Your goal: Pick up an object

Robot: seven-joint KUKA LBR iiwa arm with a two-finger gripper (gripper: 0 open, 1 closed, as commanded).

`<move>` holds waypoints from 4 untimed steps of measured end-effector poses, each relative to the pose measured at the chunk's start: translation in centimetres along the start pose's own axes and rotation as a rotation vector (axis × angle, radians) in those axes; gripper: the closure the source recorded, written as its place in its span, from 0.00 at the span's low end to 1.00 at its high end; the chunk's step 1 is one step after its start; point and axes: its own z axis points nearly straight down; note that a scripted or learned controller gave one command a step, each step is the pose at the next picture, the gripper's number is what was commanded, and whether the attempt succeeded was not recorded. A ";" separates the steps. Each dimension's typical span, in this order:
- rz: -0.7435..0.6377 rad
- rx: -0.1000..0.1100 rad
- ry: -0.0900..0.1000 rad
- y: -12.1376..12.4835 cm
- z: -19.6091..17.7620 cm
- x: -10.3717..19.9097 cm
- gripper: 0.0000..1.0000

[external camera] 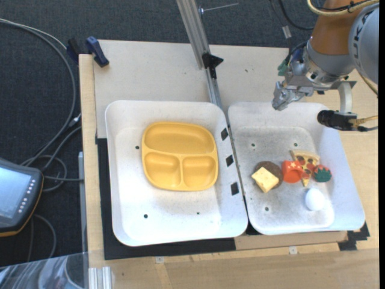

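Two shallow white bins sit side by side on the table (150, 59), and your pick has not begun: nothing is lifted, and every candidate lies in the right-hand white bin (264, 218).

Look toward that bin's near right corner. You have a pale yellow cheese-like wedge (264, 179) resting against a dark brown round disc (270, 168), then a small red toy piece (292, 171) just beside them, a pizza-slice-shaped toy (306, 162) touching it, a small green piece (323, 175) at the right, and a white egg-shaped object (313, 199) nearest the bin's front edge. The left-hand white bin (120, 221) holds a yellow plastic divided plate (179, 155), lying flat at its middle.

Your grey gripper (283, 98) hangs over the far rim of the right-hand bin, well apart from the cluster, with nothing between it and the bin. You cannot tell from this angle whether it is apart or together.

By my judgement, everything is left: travel toward the near right corner, descend, close, lift.
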 end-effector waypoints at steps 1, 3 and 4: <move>-0.001 0.000 0.000 0.4 -4.5 0.1 1.00; -0.005 0.012 0.003 0.2 -3.5 10.0 1.00; -0.006 0.008 0.003 0.7 -2.6 16.1 1.00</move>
